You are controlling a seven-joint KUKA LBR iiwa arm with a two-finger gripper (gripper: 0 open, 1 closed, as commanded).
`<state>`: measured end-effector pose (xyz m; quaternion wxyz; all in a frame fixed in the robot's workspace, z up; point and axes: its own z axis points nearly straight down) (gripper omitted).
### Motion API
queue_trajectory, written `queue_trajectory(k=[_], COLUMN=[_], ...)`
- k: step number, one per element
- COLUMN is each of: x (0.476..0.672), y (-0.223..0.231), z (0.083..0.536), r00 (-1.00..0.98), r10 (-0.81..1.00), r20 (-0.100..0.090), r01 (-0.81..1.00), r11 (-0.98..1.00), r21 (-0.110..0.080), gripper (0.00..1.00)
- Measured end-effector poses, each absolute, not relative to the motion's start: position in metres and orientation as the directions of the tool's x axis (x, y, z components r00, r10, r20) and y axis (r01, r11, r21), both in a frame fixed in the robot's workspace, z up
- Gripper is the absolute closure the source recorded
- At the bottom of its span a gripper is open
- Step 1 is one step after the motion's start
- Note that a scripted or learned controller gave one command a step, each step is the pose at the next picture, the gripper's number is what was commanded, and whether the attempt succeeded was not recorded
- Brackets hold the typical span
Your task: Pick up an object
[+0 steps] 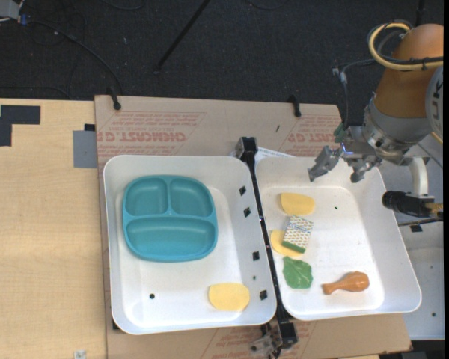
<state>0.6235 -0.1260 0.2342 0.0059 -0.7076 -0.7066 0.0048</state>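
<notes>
Above right bin (404,275) far rim: tool (343,167) spread wide, holding nothing; yellow piece (296,203) below-left, apart.

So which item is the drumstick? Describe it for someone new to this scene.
Look in the right bin, at its near edge. The drumstick lies there, right of the green leaf. It is the only orange-brown piece, bulb-shaped with a thin handle.

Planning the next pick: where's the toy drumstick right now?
The drumstick lies in the right bin, near its front right corner, just right of the green leaf and apart from it.
</notes>
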Motion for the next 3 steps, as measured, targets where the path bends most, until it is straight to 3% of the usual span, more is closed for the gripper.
queue_trajectory(k=[1, 2, 3], x=[0.626, 0.633, 0.622], y=[-0.126, -0.121, -0.121], z=[0.242, 0.194, 0.137], r00=[0.000, -0.004, 0.000], r10=[1.000, 1.000, 1.000], r20=[0.000, 0.001, 0.001], r01=[1.000, 1.000, 1.000], r11=[0.000, 0.004, 0.000], r21=[-0.001, -0.007, -0.008], gripper=[0.00, 0.00, 0.00])
